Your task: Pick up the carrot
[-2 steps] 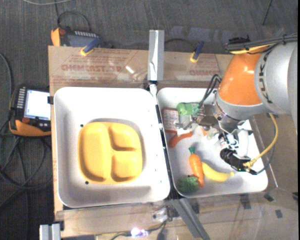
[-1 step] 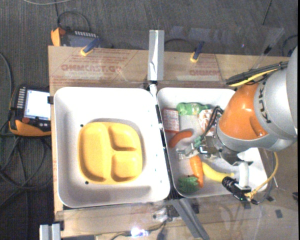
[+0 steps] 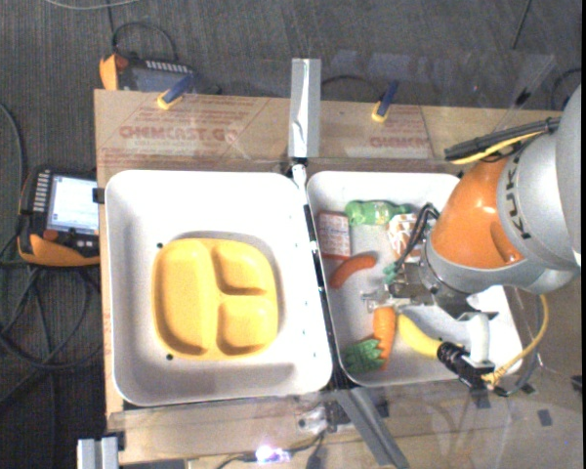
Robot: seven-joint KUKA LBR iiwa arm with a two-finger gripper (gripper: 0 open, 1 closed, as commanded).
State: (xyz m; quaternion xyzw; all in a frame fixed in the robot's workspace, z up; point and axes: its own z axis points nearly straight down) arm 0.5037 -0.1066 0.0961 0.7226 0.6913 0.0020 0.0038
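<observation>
— Carrot (image 3: 383, 328) first: where is it?

— Lower middle of the right bin (image 3: 324, 262), lying nearly upright in the frame, orange body on top and its green leafy end (image 3: 367, 356) down toward the bin's lower edge.

— And the gripper?

— The gripper (image 3: 393, 293) sits at the carrot's upper end, right above it in the picture. The metal parts there are small and jumbled together, so I cannot tell whether it is released or clenched, nor whether it actually touches the carrot.

— What else is in that bin?

— A red sausage (image 3: 353, 268) lies slanted just up and left of the gripper. A yellow banana (image 3: 419, 340) lies just right of the carrot, partly under the arm. Toward the upper part of the bin there is a green packet (image 3: 375, 212), a small red and white packet (image 3: 332, 234) at its left, and an orange and white one (image 3: 402, 231) beside the arm.

— The arm itself?

— The grey arm (image 3: 542, 213) comes in from the right of the frame, its orange band (image 3: 474, 228) hanging over the right half of the bin.

— And the other bin?

— The left bin (image 3: 127, 262) holds a yellow divided tray (image 3: 215, 296) in its middle. A handheld controller (image 3: 61, 218) lies on the floor at the far left.
</observation>
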